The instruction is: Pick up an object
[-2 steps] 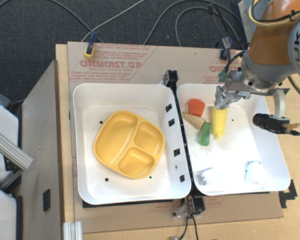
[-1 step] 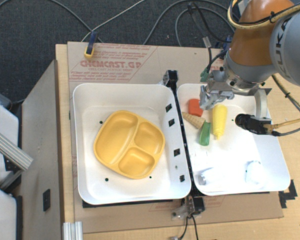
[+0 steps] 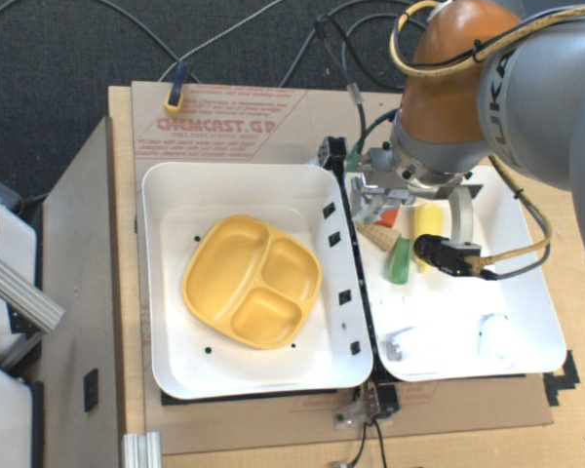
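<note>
Green object (image 3: pixel 400 259) lies lengthwise toward the camera; hand's (image 3: pixel 378 206) state cannot be told.

Two bins sit side by side on the bench (image 3: pixel 88 261), touching along their inner rims. The left bin (image 3: pixel 166 359) holds a divided tray (image 3: pixel 252 281) lying flat near its middle. In the right bin (image 3: pixel 526 330), a cluster of small things lies toward the rear left corner: a block (image 3: pixel 428 220), a stick-shaped piece (image 3: pixel 400 259) just left of it, and a cone-like piece (image 3: pixel 376 234) beside the dividing rim. The arm (image 3: pixel 468 66) hangs over that cluster from the right. Behind the left bin lies a printed board (image 3: pixel 219 120).
</note>
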`<move>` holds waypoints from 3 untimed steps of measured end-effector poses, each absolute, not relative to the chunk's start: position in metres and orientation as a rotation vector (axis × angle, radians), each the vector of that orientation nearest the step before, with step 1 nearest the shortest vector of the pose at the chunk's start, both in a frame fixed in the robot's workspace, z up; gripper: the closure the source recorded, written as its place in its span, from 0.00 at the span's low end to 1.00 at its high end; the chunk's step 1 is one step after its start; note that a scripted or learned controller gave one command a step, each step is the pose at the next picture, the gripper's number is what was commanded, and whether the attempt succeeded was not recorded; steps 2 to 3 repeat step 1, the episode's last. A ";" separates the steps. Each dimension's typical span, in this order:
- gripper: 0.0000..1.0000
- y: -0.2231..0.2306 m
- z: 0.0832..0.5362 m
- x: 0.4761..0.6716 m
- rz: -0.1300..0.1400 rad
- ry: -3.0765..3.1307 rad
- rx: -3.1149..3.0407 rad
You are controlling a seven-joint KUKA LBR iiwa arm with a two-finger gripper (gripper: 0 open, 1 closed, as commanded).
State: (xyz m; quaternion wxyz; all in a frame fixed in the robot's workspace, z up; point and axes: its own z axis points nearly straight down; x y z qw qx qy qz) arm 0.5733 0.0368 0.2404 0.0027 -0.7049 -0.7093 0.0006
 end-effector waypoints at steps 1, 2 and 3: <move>1.00 0.086 0.225 0.574 0.004 -2.224 -2.211; 1.00 0.086 0.225 0.574 0.004 -2.224 -2.211; 1.00 0.086 0.225 0.574 0.004 -2.224 -2.211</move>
